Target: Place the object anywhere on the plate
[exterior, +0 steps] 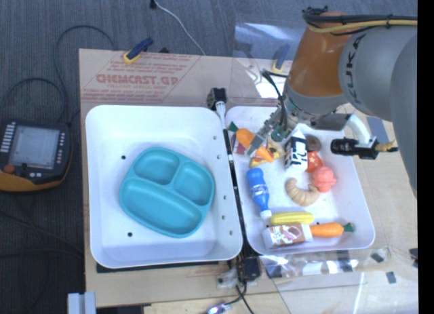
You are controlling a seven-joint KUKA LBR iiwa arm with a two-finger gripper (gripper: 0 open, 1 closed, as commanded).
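Arm low over the far end of the right-hand toy bin, plate waiting in the left bin.

The grey two-finger gripper hung among the toys at the far left corner of the right white bin, its tips beside a small orange toy piece; whether the claw was open, closed or gripping anything cannot be told from this angle. The teal three-section plastic plate lay in the middle of the left white bin, bare. Along the right bin's left wall lay a blue toy bottle; near its centre a tan croissant touched a pink round toy. An orange carrot and a yellow corn cob lay at the near edge.
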